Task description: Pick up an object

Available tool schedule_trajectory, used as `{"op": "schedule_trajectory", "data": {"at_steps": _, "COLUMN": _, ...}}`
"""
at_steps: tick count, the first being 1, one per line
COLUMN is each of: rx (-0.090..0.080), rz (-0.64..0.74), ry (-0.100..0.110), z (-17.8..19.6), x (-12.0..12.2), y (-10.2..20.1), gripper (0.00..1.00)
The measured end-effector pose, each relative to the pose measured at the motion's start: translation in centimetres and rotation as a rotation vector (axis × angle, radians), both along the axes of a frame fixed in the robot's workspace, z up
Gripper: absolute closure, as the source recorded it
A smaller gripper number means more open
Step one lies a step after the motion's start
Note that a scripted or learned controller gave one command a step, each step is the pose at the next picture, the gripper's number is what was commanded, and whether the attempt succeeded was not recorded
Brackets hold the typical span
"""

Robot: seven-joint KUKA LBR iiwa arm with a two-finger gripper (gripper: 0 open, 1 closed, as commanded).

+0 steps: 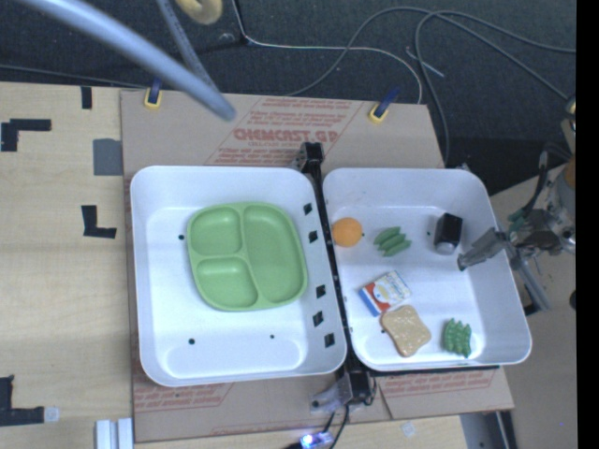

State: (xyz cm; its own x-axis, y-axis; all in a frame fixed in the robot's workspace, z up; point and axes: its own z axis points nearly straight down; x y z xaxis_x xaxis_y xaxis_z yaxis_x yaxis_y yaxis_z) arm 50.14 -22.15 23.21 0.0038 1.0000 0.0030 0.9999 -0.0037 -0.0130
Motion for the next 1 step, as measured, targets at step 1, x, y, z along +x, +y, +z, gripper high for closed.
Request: {"op": "schedule_trajectory", "data": {"at_steps": 1, "rx": -0.003, "rz": 0.004, "ry": -0.012, "z": 0.65, "x": 0.28, "y": 0.05, "gripper": 0.0}}
